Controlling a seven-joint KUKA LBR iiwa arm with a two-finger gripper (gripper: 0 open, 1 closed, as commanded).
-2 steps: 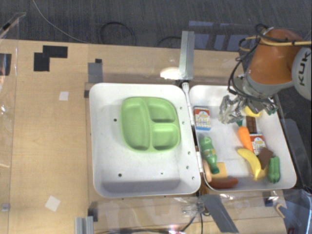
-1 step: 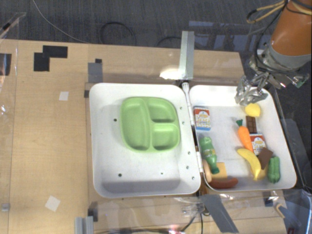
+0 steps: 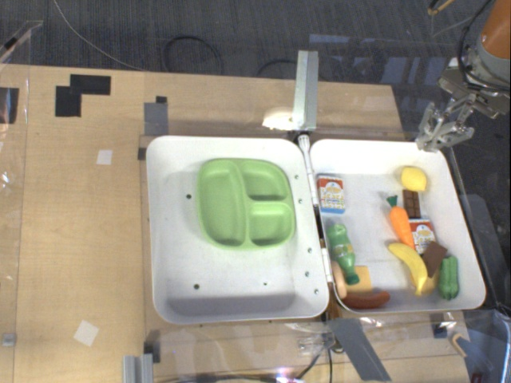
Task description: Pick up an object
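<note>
My gripper (image 3: 438,131) hangs above the far right corner of the right bin (image 3: 367,159), its fingers spread open with nothing between them. Below it in that bin lie a yellow lemon (image 3: 413,179), an orange carrot (image 3: 398,220), a yellow banana (image 3: 410,266), a green bottle (image 3: 342,250), a small milk carton (image 3: 331,194), a brown sausage (image 3: 366,299) and a dark green cucumber (image 3: 448,278). The lemon is the nearest item to the gripper.
The left bin (image 3: 172,286) bears a green divided plate (image 3: 245,203). A metal post (image 3: 305,90) rises behind the seam between the bins. Bare wooden bench (image 3: 72,230) stretches to the left.
</note>
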